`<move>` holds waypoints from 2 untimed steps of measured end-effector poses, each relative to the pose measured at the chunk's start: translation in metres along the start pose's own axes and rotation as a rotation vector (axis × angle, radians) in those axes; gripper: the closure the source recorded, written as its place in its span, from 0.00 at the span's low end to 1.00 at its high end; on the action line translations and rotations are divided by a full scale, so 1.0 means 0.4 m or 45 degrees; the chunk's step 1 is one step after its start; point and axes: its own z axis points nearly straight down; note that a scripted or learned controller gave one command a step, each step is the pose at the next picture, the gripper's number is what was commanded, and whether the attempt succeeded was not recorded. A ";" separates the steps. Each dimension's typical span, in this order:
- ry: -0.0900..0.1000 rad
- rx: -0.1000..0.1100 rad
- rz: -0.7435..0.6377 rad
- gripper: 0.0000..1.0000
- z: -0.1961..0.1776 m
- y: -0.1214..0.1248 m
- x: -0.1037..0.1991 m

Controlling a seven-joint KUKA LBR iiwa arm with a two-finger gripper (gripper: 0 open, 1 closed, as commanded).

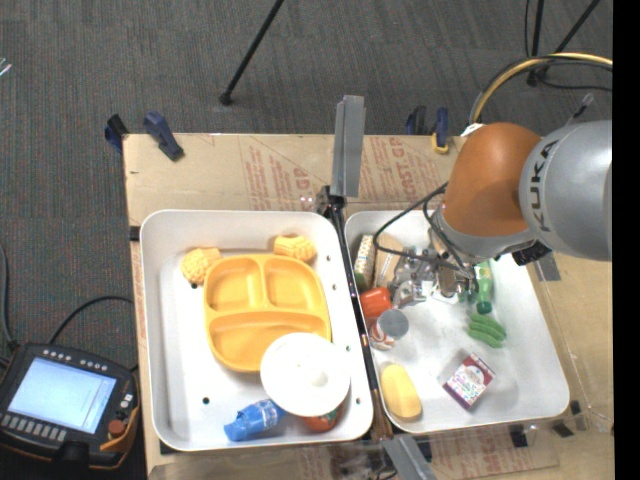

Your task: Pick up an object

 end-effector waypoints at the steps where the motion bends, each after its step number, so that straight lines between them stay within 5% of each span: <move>1: -0.011 -0.014 0.039 1.00 -0.239 0.129 0.014; 2: -0.009 -0.011 0.003 1.00 -0.456 -0.011 -0.078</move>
